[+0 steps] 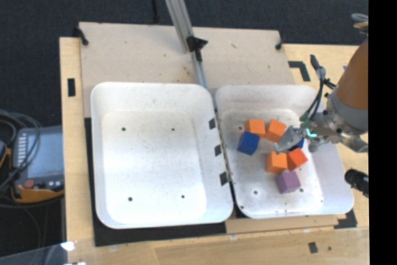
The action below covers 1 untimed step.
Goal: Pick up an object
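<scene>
- Counter (155,53): carries two shallow white bins side by side. The left bin (155,155) shows nothing but a few dark specks on its floor.
- Right bin (322,195): holds a loose cluster of small blocks near its middle.
- Arm (355,87): reaches in from the right, and the tool (290,139) sits low over the cluster, between the blocks.
- Tool state: cannot tell how far open it is, nor whether it has anything; the tip blurs into the blocks.
- Blocks, cube-like: blue block (247,143) at left, orange block (255,127) and another orange block (276,130) above, lower orange block (276,162) and red-orange block (297,158) touching, purple block (288,182) lowest.
- Handling (judgement): probably light, rigid, with flat matte faces; unlikely to slip or break.
- Grip point (judgement): opposite flat sides. The purple block stands clearest of its neighbours; the crowded ones may jam the tool.
</scene>
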{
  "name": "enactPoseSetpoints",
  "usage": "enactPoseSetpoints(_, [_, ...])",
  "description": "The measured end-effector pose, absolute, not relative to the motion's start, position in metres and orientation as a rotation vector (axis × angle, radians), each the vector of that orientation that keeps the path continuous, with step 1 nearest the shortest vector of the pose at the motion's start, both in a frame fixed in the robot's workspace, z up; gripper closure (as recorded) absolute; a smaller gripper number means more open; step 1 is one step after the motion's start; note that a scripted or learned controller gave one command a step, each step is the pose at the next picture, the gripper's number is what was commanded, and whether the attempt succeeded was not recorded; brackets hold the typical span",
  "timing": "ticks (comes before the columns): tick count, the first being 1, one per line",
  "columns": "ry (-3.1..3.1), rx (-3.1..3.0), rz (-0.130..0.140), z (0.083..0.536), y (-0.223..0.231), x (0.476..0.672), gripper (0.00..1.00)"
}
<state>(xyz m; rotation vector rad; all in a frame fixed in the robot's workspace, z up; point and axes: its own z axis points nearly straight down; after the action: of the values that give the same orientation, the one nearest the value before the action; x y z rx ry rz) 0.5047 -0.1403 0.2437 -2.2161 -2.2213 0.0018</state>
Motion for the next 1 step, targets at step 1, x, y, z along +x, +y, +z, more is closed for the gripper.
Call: enactPoseSetpoints(1, [-2.222, -2.223, -0.002, 0.2457, -0.1407, 0.5055, 0.0])
